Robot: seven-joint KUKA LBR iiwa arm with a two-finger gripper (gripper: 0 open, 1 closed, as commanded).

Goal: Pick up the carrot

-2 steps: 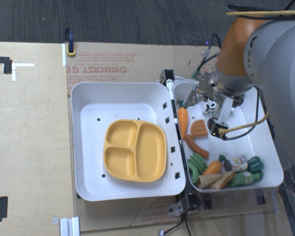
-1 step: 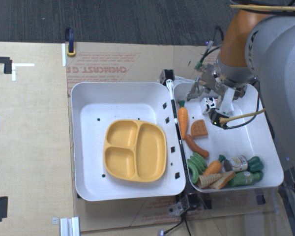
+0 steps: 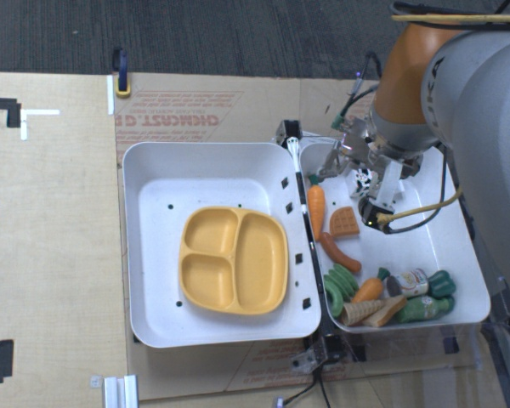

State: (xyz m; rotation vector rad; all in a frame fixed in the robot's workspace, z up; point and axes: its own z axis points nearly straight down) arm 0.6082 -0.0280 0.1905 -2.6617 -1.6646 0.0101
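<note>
The carrot [image 3: 315, 205] is orange with a small green top and lies lengthwise against the left wall of the right bin [image 3: 463, 245]. My gripper [image 3: 357, 167] hangs under the grey wrist and orange band, over the far part of that bin. It sits up and to the right of the carrot's green end, apart from it. The wrist body and cables hide much of the gripper.
Close to the carrot are a waffle piece [image 3: 343, 223] and a red sausage [image 3: 340, 254]. At the bin's near end lie a green ring [image 3: 338, 286], a small orange piece [image 3: 367, 290], a cone [image 3: 370, 312], a bottle [image 3: 408, 281] and green vegetables [image 3: 427, 306]. The left bin [image 3: 144, 228] holds a yellow divided plate [image 3: 235, 259].
</note>
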